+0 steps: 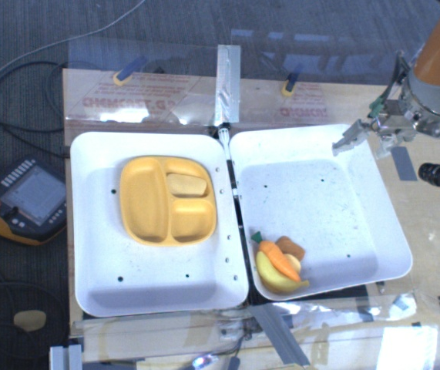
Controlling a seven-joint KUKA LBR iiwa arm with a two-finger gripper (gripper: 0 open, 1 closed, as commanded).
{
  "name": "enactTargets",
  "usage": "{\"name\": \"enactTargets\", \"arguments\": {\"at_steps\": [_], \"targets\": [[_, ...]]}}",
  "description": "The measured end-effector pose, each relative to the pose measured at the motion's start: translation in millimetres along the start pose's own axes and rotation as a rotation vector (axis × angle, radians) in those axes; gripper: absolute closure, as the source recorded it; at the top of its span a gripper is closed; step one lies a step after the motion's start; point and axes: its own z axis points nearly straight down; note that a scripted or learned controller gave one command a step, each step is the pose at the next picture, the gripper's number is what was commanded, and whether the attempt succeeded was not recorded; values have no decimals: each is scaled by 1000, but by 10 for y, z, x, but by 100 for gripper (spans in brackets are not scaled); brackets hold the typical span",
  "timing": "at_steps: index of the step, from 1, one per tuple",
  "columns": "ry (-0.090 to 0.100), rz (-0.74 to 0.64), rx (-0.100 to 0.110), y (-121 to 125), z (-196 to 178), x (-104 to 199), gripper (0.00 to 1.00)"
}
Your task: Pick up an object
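My claw [358,136] hangs over the far right corner of the right bin [389,230]; can't tell whether it is spread or pressed together. Nothing seen between its tips. Carrot [280,259] lies in the near left corner of the right bin, on top of a banana [272,277], brown piece [291,247] touching. Well apart from claw. Left bin [96,284]: yellow divided plate [166,200] in the middle, tan block [186,184] in its far right compartment.
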Motion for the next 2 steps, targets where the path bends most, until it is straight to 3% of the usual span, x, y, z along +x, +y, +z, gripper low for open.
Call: {"name": "enactTargets", "arguments": {"at_steps": [1, 2], "targets": [[-1, 44, 2, -282, 346, 631, 0], [0, -2, 2, -734, 1040, 984, 0]]}}
